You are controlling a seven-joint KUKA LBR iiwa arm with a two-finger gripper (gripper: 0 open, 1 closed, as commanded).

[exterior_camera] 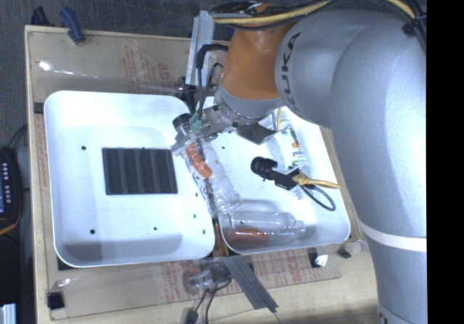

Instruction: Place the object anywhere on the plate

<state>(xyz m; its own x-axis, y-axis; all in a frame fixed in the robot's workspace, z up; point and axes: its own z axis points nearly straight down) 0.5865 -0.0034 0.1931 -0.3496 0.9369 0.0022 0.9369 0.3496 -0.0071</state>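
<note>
Camera view: left bin (pixel 65 170) carries a dark ribbed plate (pixel 140 170) with bare floor around it. Gripper (pixel 194 127) hangs over the bins' shared rim; grip state undeterminable. Clear plastic bottle (pixel 262 227) lies along the right bin's (pixel 335 199) near wall.

Two shallow white bins sit side by side: the left bin (pixel 65 170) and the right bin (pixel 330 206). One dark ribbed plate (pixel 139 170) lies in the left bin, and one clear plastic bottle (pixel 257 225) lies in the right. One grey arm (pixel 348 54) reaches in, and one blue clamp (pixel 71 24) grips the bench's far edge
</note>
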